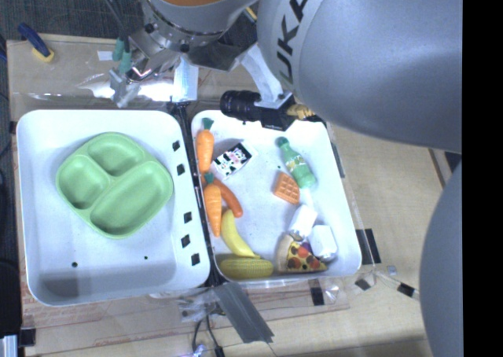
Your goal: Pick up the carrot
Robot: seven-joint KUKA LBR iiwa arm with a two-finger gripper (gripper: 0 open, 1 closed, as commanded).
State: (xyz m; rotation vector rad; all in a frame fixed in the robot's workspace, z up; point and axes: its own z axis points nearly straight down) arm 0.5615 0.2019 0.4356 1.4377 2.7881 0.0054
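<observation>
We see the gripper (149,80) at the upper left of the frame, above the far rim of the bins, and we cannot tell how it is set. In the right bin (338,190), along its left wall, lie two carrots: one carrot (204,149) near the top, a second carrot (213,204) below it beside a banana (234,236). The left bin (31,214) holds a green divided plate (115,183).
</observation>
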